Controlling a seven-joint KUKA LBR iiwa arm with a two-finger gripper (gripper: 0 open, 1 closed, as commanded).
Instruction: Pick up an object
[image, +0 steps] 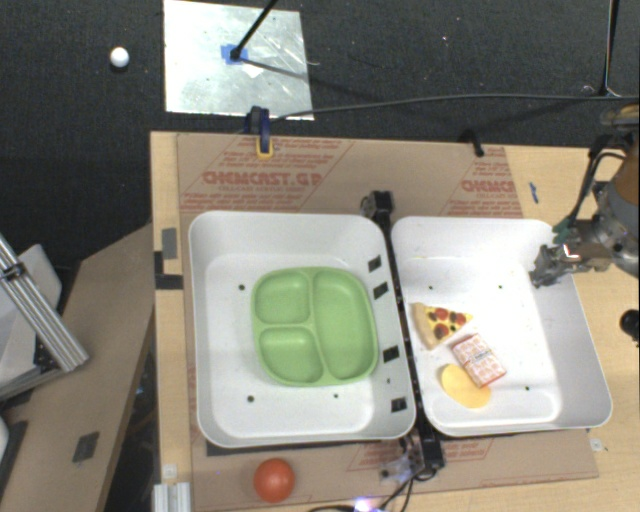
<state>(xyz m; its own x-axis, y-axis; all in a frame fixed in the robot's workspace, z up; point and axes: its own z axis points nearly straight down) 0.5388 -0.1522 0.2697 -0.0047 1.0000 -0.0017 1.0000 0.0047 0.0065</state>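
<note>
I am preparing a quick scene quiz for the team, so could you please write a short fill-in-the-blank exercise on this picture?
1. The green divided tray lies in the ____ bin.
2. The toy pizza slice lies in the ____ bin.
3. The ball on the bench in front of the bins is ____ in colour.
4. The gripper hovers at the right bin's ____ edge.

Missing words: left; right; orange; right

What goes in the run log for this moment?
tool: over right bin's right rim | holding: nothing seen | pizza slice, red packet, yellow disc: in right bin

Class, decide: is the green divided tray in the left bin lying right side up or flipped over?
Right side up: the green divided tray shows three hollow compartments facing up, flat on the left bin floor.
</note>
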